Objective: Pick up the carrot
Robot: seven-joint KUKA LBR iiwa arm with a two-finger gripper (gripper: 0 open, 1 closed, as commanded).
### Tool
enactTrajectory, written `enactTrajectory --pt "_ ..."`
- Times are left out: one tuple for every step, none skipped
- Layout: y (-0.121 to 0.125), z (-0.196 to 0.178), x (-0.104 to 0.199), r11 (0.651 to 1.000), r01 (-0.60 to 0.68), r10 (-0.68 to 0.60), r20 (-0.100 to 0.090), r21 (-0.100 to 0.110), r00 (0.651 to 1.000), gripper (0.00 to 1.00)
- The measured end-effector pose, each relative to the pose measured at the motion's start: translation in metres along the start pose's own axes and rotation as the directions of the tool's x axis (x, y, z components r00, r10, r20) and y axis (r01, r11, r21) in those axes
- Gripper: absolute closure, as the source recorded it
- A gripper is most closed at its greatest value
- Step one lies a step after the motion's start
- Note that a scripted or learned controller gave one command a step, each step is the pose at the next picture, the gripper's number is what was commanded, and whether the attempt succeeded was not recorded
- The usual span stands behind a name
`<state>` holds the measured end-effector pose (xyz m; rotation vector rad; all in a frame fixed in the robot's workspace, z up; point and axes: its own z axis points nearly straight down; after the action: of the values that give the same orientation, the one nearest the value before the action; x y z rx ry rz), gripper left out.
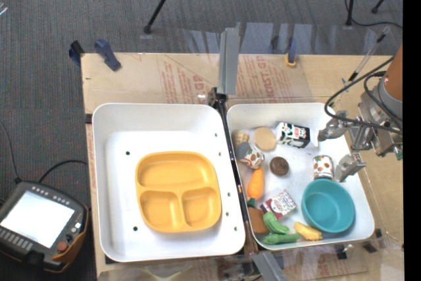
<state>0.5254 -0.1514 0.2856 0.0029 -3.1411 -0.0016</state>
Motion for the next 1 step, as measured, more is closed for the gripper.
enactTrajectory --pt "0.0604 0.1394 0.0172 0.999 -0.051 0.051 -0.012 -0.003 0.999 0.00"
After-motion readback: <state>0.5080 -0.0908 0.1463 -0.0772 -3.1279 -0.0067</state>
